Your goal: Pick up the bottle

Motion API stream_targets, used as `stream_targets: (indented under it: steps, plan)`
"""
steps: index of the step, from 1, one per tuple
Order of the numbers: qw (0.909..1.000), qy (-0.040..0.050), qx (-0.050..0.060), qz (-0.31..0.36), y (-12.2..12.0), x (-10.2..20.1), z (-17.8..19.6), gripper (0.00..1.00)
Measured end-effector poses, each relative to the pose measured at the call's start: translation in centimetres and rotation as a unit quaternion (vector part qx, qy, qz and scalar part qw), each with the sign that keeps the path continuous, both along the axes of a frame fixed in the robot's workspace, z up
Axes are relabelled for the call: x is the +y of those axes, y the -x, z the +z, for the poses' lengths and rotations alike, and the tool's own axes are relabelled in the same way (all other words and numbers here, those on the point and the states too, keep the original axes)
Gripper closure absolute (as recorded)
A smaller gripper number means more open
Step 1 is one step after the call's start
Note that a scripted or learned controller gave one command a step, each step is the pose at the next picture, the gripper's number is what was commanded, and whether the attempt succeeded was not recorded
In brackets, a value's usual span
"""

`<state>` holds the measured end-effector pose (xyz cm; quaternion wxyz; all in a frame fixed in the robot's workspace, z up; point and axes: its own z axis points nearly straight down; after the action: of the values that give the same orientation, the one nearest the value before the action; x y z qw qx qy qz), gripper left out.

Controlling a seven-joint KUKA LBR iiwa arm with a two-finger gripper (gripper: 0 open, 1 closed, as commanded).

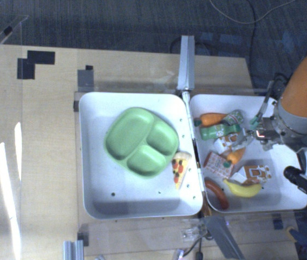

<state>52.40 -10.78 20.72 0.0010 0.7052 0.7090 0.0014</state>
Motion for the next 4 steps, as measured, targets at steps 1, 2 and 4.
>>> stream_targets:
  steps: [1,2,4]
  plan:
    - [0.9986,-0.0001,0.000,-0.052,3.4,-0.8,0.7,0.00]
    - [0.9977,-0.0002,0.000,-0.068,-2.8,-1.4,-3.6,0.00]
    - [0.9975,0.0005,-0.002,0.070,-9.5,4.0,-2.0,0.00]
